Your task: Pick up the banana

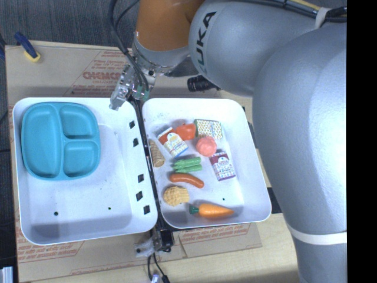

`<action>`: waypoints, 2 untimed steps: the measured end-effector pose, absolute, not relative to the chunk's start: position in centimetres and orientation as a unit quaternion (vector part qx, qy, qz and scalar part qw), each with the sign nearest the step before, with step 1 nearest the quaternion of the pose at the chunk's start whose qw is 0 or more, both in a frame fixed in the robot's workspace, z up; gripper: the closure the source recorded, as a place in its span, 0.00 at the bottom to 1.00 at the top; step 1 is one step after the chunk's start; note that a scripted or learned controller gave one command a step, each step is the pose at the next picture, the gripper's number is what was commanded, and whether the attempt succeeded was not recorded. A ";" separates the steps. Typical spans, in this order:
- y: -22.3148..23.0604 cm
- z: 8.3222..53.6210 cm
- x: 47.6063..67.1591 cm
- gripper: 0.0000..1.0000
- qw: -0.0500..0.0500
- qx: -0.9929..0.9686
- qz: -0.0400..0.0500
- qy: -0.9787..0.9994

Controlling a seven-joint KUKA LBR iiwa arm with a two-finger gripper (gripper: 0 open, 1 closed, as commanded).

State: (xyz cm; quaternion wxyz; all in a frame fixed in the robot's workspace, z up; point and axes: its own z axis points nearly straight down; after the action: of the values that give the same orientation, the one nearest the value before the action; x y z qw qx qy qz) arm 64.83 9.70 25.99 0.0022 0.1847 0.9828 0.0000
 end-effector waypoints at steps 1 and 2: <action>6.9 27.1 64.9 1.00 0.000 0.496 -0.001 0.868; 7.0 28.1 64.9 1.00 0.001 0.494 -0.001 0.870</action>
State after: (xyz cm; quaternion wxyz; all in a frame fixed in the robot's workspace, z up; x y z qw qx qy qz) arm 64.95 7.05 28.11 0.0006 0.4936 0.8697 -0.0009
